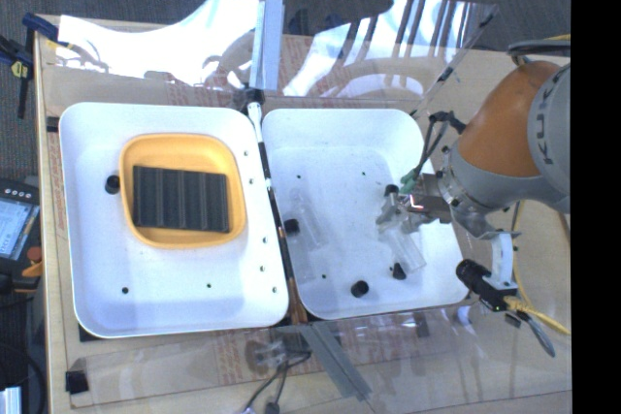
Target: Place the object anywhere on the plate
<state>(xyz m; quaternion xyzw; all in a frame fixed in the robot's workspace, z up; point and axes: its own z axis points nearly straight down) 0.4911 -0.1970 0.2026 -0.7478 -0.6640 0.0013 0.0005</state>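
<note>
My gripper (400, 211) sits low in the right bin (330, 136), near its right wall, and from this slanted overhead view I cannot tell how it is set or whether anything is caught in it. Just below it I see a pale, see-through object (411, 254) lying on the bin floor, and I take that to be the thing I must move; its outline is faint against the white, so I cannot say for certain if the tool touches it. I judge it light, thin-walled plastic: stiff enough to lift, but slick and likely to skid or pop out under a squeeze, so I would take it across its narrow middle rather than at an end. Two small dark bits (360, 287) lie close by. The plate (141, 155), yellow with a dark ribbed insert, waits in the left bin (87, 286), well apart.
</note>
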